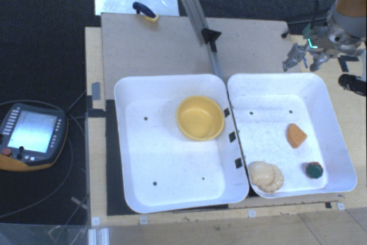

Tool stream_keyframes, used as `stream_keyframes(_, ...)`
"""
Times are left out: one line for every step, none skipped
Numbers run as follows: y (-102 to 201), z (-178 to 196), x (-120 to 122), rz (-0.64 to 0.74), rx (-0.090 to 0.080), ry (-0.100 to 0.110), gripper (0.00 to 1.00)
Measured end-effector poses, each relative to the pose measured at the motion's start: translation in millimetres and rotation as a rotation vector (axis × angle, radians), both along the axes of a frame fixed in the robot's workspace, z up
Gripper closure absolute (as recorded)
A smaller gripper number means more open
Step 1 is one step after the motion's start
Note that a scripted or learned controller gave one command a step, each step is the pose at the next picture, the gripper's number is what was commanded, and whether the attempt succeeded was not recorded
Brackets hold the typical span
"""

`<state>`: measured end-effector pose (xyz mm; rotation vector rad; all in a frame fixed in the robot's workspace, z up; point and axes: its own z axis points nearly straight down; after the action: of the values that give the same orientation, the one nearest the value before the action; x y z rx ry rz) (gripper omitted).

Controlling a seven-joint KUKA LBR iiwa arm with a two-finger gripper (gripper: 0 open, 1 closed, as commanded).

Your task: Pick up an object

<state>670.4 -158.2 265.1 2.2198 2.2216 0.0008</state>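
The claw [306, 60] hangs with its two fingers spread apart and nothing between them, just beyond the far rim of the right bin [332, 101], under the grey arm [347, 14] with its orange band. In that bin an orange wedge [296, 135] lies right of centre with its long axis running near to far, a small dark green ball [313, 169] sits near the right corner, and a cream scalloped shell [265, 175] rests at the near left corner. The left bin [133, 123] holds a yellow bowl [199, 117], mouth up, toward its far right; no writing is readable.
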Motion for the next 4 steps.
stream_keyframes(0,0,0,0.000,0.000,0.000,0.00)
stream_keyframes(3,-54,-10,0.000,0.001,0.004,0.00)
stream_keyframes(5,-116,-14,0.000,0.001,0.005,0.00)
stream_keyframes(6,-168,-14,0.000,0.001,0.004,0.00)
